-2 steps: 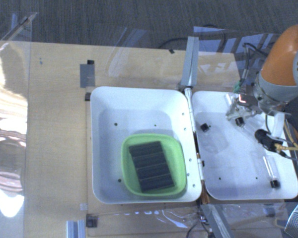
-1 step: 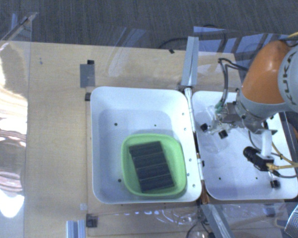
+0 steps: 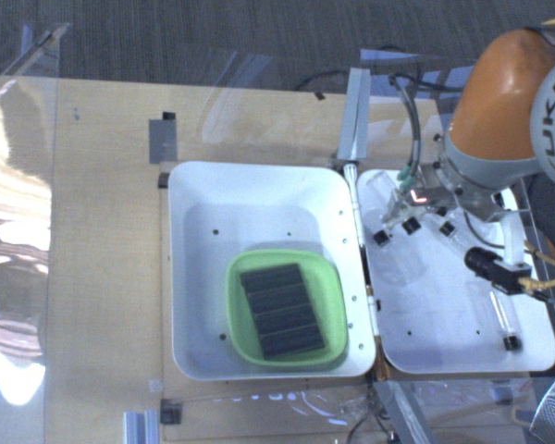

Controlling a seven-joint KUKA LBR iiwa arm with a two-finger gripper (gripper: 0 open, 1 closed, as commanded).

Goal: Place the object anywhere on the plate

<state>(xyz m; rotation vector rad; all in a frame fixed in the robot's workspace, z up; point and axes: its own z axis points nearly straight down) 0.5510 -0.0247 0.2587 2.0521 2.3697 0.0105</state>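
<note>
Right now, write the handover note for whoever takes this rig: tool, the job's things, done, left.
Tool: over the right bin, near its upper left corner; whether it is open or shut cannot be told.
Green plate: in the left bin, lower right part, with a dark ridged block lying on it.
Done: judged by how things lie, the block is on the plate.
Left: confirm the tool carries nothing.
</note>
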